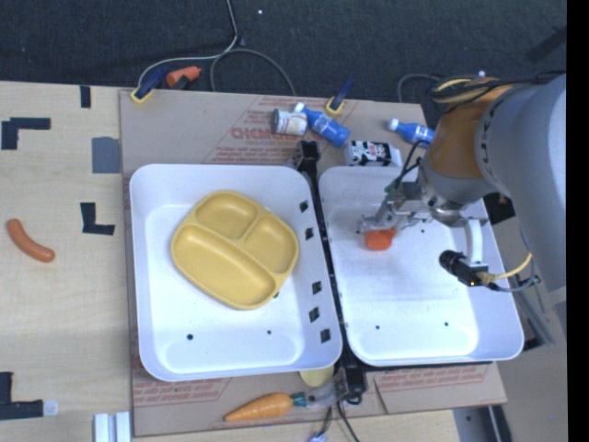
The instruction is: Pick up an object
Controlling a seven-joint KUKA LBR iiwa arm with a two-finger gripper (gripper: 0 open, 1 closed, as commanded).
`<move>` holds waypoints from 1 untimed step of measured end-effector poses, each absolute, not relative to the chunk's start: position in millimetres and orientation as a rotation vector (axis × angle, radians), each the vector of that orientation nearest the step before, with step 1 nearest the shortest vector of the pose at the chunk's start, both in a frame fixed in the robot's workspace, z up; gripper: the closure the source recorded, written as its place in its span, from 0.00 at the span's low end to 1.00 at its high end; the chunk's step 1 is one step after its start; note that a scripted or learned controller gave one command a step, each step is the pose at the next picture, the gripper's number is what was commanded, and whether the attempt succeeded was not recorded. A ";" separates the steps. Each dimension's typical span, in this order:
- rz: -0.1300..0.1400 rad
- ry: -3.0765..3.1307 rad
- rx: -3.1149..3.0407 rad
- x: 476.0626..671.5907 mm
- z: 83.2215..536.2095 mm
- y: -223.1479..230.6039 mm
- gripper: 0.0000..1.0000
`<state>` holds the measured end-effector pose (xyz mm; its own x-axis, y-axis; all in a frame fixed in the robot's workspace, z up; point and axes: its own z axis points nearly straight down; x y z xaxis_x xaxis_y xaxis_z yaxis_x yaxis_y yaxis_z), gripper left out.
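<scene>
A small orange-red object [378, 239] lies in the right white bin [414, 330], near its upper left part. My gripper [382, 221] hangs directly over it, with the grey arm and its orange band [460, 145] reaching in from the upper right. The object's lower half shows just beneath the gripper's tip. Whether it is touched or held cannot be made out. A yellow divided plate [236, 247] rests in the left white bin [166, 339].
Outside the bins lie a carrot [260, 407] at the bottom edge, a sausage-like piece [30, 240] at far left, blue and white bottles [313, 122] and clamps along the back. A black cable [479, 270] loops off the wrist over the right bin.
</scene>
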<state>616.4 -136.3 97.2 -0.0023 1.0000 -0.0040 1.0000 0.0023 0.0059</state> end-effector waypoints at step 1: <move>0.007 2.229 2.214 568.4 205.5 -70.9 1.00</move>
